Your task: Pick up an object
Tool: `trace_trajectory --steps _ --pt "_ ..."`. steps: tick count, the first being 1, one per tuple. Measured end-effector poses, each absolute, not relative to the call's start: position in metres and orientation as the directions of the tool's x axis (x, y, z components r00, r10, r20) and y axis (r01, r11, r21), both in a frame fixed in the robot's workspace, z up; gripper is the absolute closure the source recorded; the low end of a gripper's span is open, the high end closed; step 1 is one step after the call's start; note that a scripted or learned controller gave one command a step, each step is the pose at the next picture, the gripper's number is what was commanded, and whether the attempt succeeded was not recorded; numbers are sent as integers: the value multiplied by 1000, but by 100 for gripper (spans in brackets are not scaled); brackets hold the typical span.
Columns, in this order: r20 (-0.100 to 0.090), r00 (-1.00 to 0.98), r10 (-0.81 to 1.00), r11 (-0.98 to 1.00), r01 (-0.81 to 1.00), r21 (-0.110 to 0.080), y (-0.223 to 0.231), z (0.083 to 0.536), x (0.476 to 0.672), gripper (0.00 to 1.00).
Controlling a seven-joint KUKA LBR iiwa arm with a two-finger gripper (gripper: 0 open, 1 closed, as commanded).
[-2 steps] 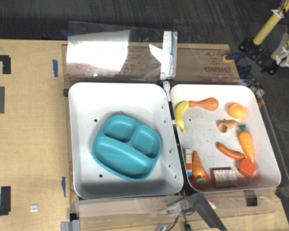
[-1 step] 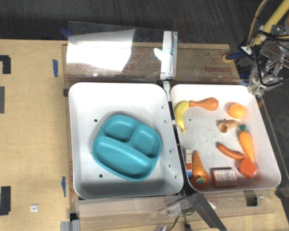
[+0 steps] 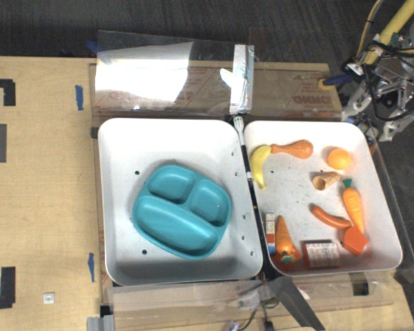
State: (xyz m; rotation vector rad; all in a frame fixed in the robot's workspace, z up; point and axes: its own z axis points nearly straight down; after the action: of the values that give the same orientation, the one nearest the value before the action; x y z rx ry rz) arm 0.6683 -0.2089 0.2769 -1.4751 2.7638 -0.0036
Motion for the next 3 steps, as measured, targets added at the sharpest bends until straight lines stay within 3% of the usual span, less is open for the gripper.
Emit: trace_trajectory --steps 1,2,3 --pt "-3 -521 -853 521 -853 5 -197 156 618 0" --pt "-10 -620 -785 620 -785 -3 -207 88 551 0" --pt "-11 -587 -809 587 -809 -9 -124 90 511 0"
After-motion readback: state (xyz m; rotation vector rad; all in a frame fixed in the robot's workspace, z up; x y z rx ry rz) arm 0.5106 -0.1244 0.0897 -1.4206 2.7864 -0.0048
